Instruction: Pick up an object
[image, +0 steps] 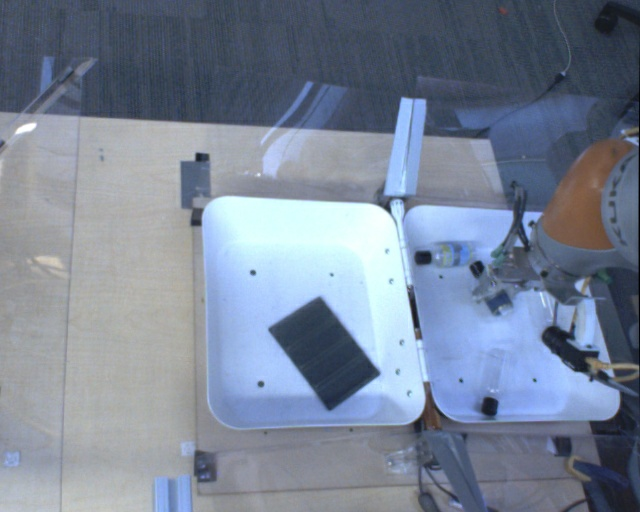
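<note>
Just left of pincer, small bottle, right bin

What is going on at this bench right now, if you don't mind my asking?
A KUKA arm reaches in over the right bin, its gripper low near the bin's middle. Two clear bottles with black caps lie there, one near the far rim and one near the front. Whether anything is gripped cannot be told. The left bin holds a dark flat rectangular pad, untouched.
</note>
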